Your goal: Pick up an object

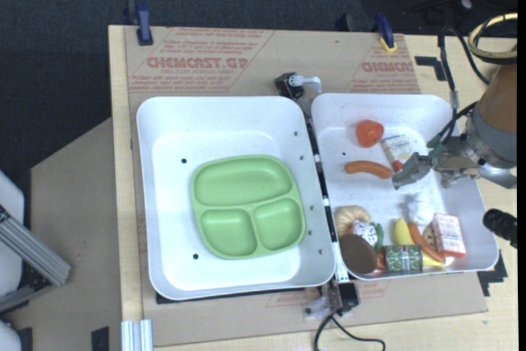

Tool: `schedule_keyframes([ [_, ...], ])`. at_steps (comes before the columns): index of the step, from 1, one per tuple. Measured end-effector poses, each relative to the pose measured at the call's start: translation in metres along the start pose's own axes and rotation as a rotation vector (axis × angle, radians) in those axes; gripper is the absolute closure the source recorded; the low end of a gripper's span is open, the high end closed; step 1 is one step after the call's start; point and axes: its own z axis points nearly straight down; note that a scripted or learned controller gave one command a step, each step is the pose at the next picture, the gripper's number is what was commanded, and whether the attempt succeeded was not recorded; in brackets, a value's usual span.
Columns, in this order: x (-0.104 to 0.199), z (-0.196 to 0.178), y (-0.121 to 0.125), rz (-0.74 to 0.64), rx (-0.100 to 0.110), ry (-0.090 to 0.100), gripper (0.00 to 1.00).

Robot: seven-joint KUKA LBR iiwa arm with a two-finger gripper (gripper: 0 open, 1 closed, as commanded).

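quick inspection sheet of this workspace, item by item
surface: brown board printed with red lettering, bearing two white bins, left bin and right bin, side by side
job's things: right bin holds a red tomato-like toy, a sausage, a small packet, a bun, a green can, a red and white carton
clutter: green divided tray in the left bin
grippers: gripper low over the right bin, beside the sausage; finger state unclear
cables: dark cables at the right, one at the front edge
surroundings: blue clamps on the back edge, dark carpet
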Motion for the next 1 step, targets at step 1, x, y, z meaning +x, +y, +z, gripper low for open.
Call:
schedule_keyframes([
  [1,-0.0564,0.0873,0.0504,0.003,-0.003,-0.004,0.00],
])
